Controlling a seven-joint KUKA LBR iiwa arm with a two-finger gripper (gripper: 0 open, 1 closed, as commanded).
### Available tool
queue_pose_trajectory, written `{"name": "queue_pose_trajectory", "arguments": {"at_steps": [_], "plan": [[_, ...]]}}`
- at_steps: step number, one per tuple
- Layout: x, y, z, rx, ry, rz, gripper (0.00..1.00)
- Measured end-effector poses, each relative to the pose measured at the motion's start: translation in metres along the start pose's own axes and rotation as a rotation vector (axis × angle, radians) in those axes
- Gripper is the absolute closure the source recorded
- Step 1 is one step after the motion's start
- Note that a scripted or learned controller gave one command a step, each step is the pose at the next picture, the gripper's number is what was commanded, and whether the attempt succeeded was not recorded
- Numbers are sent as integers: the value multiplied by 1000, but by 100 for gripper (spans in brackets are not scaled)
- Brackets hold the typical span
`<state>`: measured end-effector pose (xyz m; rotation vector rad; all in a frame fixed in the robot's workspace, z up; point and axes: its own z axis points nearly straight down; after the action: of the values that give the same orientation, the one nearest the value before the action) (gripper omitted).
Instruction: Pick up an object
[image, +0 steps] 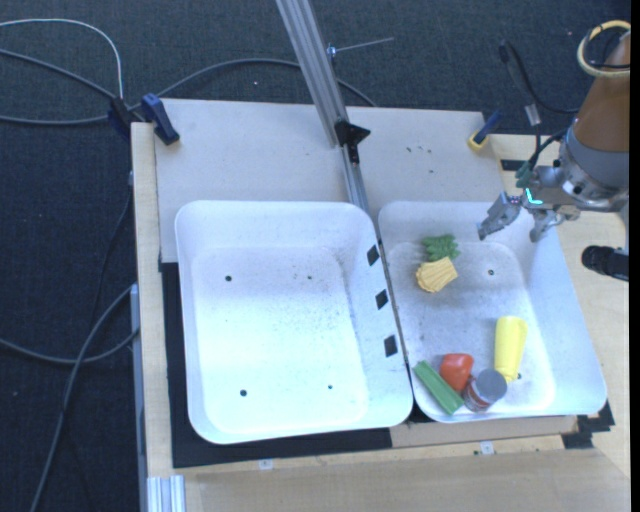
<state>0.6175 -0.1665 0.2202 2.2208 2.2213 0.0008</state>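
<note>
Gripper (518, 222) is hanging wide open, holding nothing, over the right bin (560, 300). Below it are lying toy corn (437, 274), a yellow cylinder (509, 345), tomato (456, 369), and a can (486, 389). Cables are trailing across dark carpet (60, 200).

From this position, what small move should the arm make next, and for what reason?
Probably lower the gripper left toward the yellow corn toy. It hangs open over the right bin top edge, holding nothing, and the corn lies apart from other items.
</note>
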Motion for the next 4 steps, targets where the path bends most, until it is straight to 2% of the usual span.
{"name": "queue_pose_trajectory", "arguments": {"at_steps": [1,2,3,4], "plan": [[0,0,0,0,0,0,0],[6,1,44,4,1,0,0],[8,-4,106,6,1,0,0],[8,-3,123,-2,0,0,0]]}}
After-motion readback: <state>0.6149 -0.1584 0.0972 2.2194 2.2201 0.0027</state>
